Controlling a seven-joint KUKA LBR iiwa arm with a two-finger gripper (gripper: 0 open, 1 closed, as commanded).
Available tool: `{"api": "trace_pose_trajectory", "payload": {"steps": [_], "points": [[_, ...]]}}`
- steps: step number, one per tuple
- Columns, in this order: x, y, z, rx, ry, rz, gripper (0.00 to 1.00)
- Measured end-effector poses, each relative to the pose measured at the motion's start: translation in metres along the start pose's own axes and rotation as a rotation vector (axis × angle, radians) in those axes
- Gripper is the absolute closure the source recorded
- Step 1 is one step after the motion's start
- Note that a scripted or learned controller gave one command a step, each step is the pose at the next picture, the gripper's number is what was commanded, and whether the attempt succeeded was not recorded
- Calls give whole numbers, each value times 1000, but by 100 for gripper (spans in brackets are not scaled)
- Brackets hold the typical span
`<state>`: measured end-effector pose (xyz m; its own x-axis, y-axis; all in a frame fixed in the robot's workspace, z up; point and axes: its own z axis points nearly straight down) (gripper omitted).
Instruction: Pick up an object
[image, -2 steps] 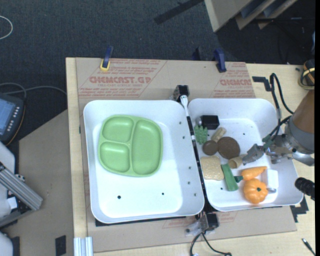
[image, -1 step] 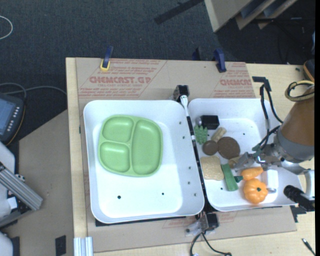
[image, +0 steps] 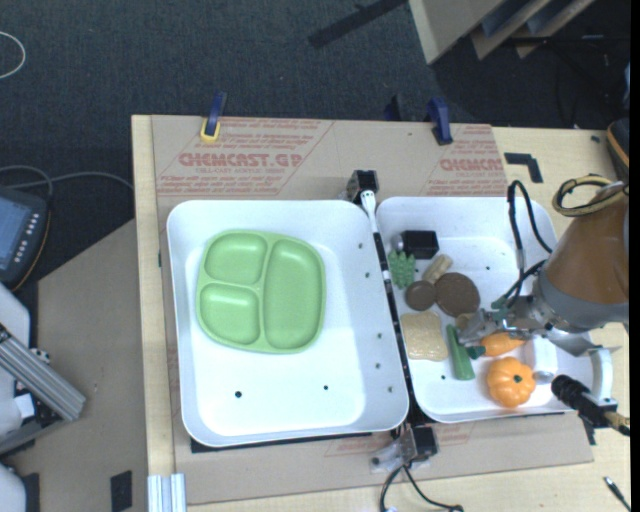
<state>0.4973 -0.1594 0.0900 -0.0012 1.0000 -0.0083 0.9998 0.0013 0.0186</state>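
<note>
Camera view: the gripper (image: 487, 330) sits low in the right bin (image: 480, 215), at the frame's right; its finger state cannot be told. Just beside it lie a small orange piece (image: 499, 345), a green stick-shaped item (image: 459, 357) and a toy pumpkin (image: 510, 382). Brown discs (image: 446, 293), a tan slab (image: 424, 337) and a black block (image: 418, 243) crowd the bin's left part. The left bin (image: 285, 400) holds a green divided plate (image: 264, 291). The bench (image: 240, 150) reads "CHEMCAST". The arm (image: 590, 270) is cut off at the right.
</note>
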Motion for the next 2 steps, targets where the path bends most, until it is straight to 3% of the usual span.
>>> {"api": "trace_pose_trajectory", "payload": {"steps": [1, 2], "points": [[-3, 2, -14, -9, -6, 4, 100], [-8, -5, -67, 13, 5, 2, 100]]}}
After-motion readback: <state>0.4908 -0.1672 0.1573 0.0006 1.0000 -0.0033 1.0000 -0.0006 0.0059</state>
